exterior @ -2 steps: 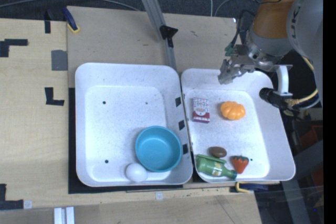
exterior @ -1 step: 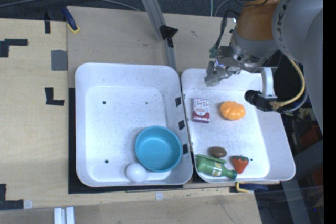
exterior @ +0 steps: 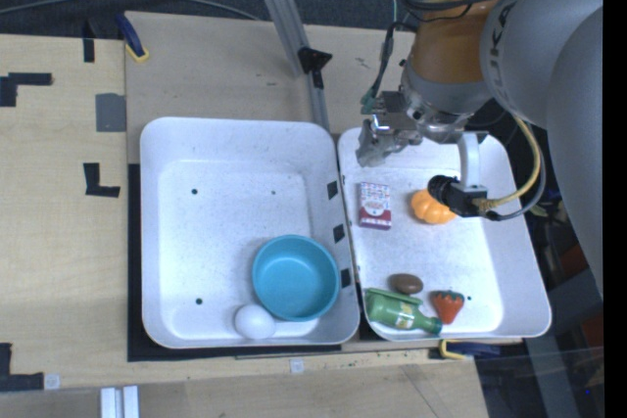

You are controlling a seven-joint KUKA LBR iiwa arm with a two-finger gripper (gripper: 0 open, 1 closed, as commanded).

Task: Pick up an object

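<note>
Arm: we see the grey arm [exterior: 549,64] with its orange band reaching in over the far end of the right bin [exterior: 519,308].
Gripper: our gripper [exterior: 377,147] hangs above the far left corner of the right bin; we cannot tell how it stands, and we see nothing caught in it.
Red packet: we find a small red and white packet [exterior: 374,206] on the right bin's floor, just near-side of the gripper and apart from it.
Orange piece: an orange rounded object [exterior: 429,208] lies right of the red packet.
Near end of right bin: we note a brown oval [exterior: 406,284], a green bottle [exterior: 400,311] lying flat, and a strawberry [exterior: 449,304].
Left bin [exterior: 167,210]: we see a blue bowl [exterior: 294,276] and a white ball [exterior: 255,320] touching its near rim.
</note>
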